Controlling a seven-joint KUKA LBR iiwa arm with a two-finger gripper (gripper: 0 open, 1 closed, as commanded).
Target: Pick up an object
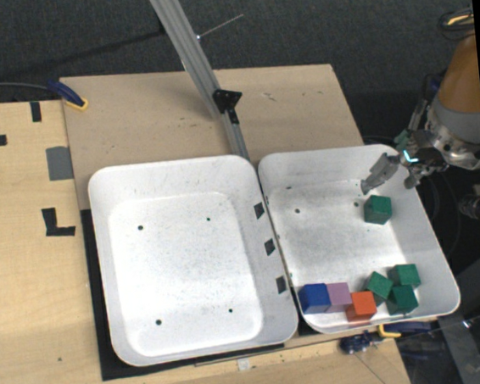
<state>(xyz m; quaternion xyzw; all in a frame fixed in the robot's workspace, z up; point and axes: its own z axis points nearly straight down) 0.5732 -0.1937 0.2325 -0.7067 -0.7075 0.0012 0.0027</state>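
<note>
**A:** You've got the tool hanging over the far right corner of the right bin; its two fingers stand spread apart, one grey finger reaching left, the other darker one to its right; nothing sits between them, so by my reading the pick isn't made yet.

**B:** And the target?

**A:** Nearest candidate is the lone green cube, resting on the bin floor just below the left finger, near but apart as far as I can tell; if that's your object, what's left is to line up over it, come down, close and lift.

**B:** Other options?

**A:** A cluster along the near wall of that bin: a blue cube touching a pale purple block; an orange cube just beside those; then three more green blocks bunched together at the corner; packed tight, so I'd judge them harder to grip than the loner.

**B:** Surfaces?

**A:** Blocks look matte, hard-edged, small and boxy; likely easy to pinch square-on; the bins are shallow white trays with rounded corners, speckled floors and a few dark dots; the left bin has nothing for you; the counter under them is pale wood.
</note>
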